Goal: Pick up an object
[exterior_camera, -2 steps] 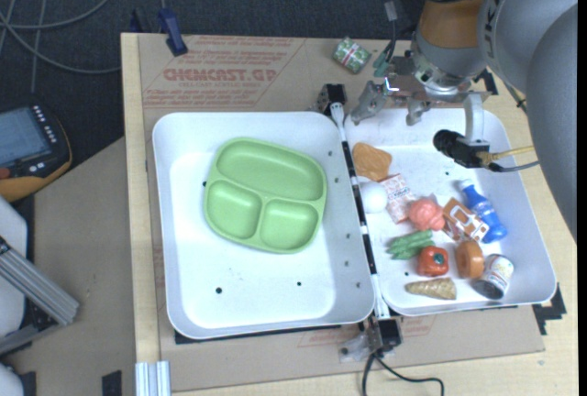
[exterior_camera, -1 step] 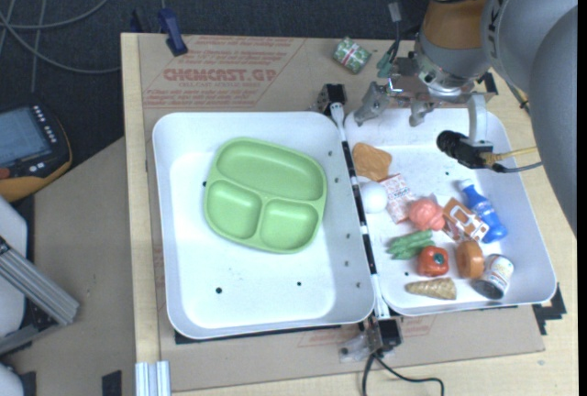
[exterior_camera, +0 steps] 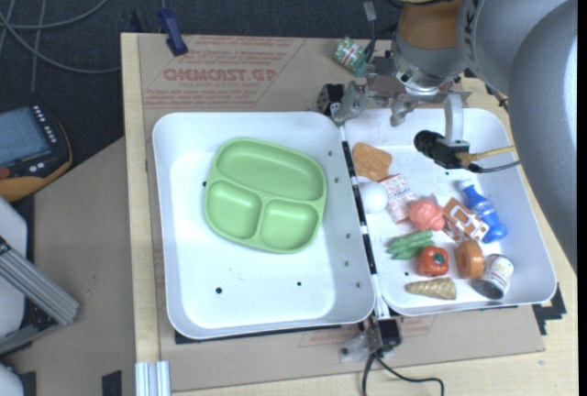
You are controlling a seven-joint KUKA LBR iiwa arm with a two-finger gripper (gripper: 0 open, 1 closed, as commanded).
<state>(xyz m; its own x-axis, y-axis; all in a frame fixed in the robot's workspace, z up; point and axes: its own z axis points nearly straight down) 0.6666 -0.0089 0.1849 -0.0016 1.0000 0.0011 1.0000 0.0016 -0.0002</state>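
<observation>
You see the claw (exterior_camera: 420,110) over the far edge of the right white plastic bin (exterior_camera: 532,247); you cannot tell its state. Small toy foods (exterior_camera: 431,234) crowd that bin's middle and near side, away from the claw. The left white bin (exterior_camera: 183,266) holds a green divided plastic plate (exterior_camera: 265,194) with open floor around it.

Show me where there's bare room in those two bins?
The left bin has bare floor all around the green plate, widest along its near edge. The right bin is crowded with toys, with some bare floor at its far end.
</observation>
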